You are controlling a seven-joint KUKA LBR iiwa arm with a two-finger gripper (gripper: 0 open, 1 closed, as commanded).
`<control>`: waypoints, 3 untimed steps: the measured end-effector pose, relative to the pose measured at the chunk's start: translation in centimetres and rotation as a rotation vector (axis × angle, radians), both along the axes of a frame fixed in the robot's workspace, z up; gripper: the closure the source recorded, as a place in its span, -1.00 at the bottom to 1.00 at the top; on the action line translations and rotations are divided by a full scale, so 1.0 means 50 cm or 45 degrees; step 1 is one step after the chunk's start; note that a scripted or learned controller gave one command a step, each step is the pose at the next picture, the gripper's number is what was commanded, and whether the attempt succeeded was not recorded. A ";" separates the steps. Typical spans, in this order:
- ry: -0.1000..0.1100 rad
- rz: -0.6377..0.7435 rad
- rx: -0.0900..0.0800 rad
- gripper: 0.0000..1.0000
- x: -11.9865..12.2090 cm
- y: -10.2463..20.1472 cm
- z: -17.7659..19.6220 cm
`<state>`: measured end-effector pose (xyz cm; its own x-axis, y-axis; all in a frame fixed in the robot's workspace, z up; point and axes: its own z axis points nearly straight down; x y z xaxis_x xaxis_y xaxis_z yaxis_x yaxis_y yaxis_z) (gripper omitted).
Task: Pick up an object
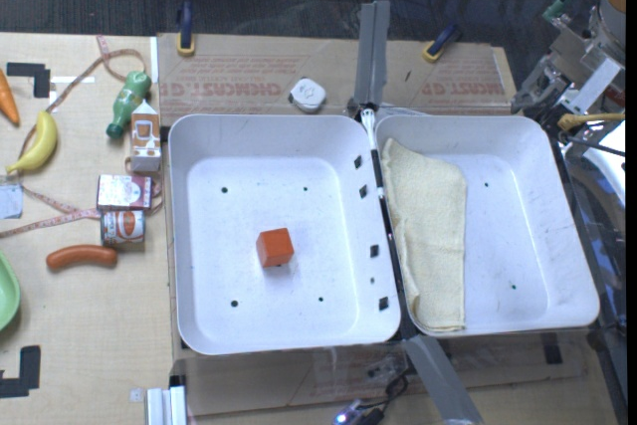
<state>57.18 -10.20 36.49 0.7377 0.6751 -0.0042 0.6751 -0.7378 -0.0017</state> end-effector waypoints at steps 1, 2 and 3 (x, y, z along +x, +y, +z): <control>0.002 -0.023 0.002 -1.00 -0.071 0.005 -0.436; -0.001 0.156 0.001 -1.00 -0.080 -0.121 -0.259; -0.002 -0.509 -0.002 -1.00 -0.110 -0.132 -0.104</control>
